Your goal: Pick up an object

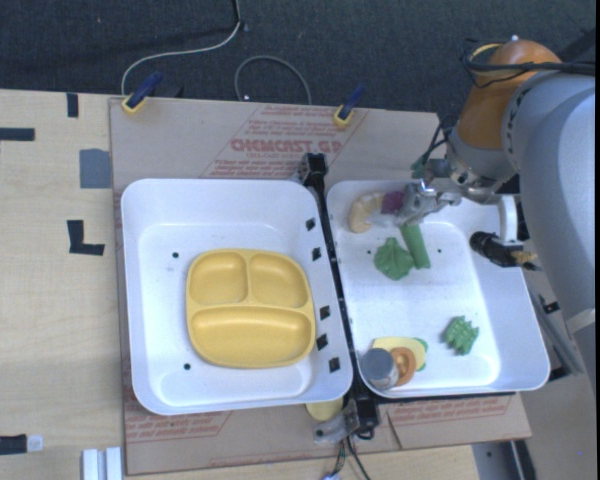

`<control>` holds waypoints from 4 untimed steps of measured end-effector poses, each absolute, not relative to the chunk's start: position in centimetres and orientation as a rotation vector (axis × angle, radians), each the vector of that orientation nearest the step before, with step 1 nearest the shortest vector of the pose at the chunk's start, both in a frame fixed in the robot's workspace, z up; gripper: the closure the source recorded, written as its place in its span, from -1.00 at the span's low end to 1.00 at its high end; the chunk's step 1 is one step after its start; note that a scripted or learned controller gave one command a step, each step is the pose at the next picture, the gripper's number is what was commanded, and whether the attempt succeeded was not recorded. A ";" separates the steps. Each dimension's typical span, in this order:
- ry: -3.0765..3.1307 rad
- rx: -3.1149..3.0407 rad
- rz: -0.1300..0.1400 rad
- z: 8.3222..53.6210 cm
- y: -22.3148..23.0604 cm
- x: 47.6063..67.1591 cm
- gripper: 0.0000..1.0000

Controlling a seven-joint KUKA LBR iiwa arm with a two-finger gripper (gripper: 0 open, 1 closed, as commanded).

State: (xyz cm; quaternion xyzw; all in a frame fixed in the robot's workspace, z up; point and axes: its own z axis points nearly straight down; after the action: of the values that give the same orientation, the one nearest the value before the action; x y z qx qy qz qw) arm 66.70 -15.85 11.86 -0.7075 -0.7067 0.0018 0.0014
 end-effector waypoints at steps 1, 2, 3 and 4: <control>-2.222 -2.221 0.005 8.4 -14.8 66.8 -1.00; -2.223 -2.218 0.012 8.5 -10.3 66.7 -1.00; -2.220 -2.228 -0.003 8.7 -13.7 59.8 -1.00; -2.231 -2.219 -0.007 11.7 -10.8 67.0 -1.00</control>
State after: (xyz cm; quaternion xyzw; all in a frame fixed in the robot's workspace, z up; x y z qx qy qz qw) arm 67.03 -10.80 11.71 -0.7051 -0.7091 -0.0022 -0.0027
